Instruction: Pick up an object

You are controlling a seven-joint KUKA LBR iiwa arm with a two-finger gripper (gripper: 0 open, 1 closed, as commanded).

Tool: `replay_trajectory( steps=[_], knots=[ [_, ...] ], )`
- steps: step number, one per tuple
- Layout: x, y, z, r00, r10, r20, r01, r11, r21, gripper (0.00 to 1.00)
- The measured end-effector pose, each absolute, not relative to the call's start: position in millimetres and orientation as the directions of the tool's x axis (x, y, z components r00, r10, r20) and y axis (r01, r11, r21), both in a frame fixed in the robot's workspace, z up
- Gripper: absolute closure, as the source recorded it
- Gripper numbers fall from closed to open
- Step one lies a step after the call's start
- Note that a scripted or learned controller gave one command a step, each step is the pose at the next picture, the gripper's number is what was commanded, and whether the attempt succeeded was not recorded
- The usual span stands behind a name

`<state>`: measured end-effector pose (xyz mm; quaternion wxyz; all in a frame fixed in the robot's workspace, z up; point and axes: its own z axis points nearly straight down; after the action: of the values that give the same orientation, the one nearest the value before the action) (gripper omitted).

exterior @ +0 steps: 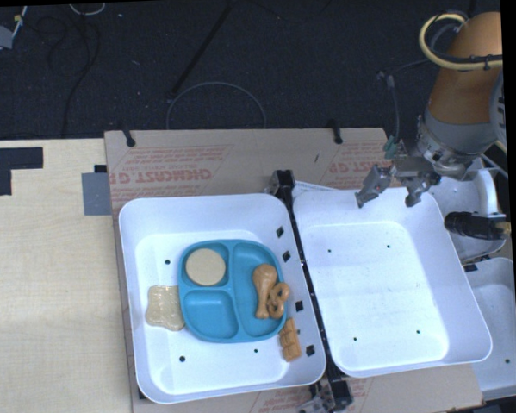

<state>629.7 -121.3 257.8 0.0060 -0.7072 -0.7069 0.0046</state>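
A blue divided plate [214, 317] lies in the left bin [151, 220]. On it rest a round tan cookie [205, 266], a tan drumstick [264, 285] and a pretzel [278, 300]. A pale toast piece [164, 307] lies just left of the plate, and a brown waffle stick [289, 339] sits at its lower right. My gripper [391, 190] hangs over the far edge of the right bin [393, 324], well away from all the food. Its two fingers are spread apart with nothing between them.
The grey arm with its orange band [463, 95] comes in from the upper right. A black divider [297, 268] separates the two bins. Cardboard [238, 163] lies under the bins, and dark cables cross the floor behind.
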Motion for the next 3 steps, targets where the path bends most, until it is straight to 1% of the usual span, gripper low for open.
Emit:
replay_trajectory(
  steps=[1, 2, 3],
  knots=[
    [631.7, -121.5, 265.1, -0.001, 1.0, 0.0, 1.0, 0.001, -0.003, 0.0],
    [622.0, -124.4, 215.0, 0.0, 1.0, 0.001, 1.0, 0.0, -0.008, 0.0],
    [629.9, -123.1, 156.3, -0.001, 1.0, 0.001, 1.0, 0.001, -0.009, 0.0]
  ],
)
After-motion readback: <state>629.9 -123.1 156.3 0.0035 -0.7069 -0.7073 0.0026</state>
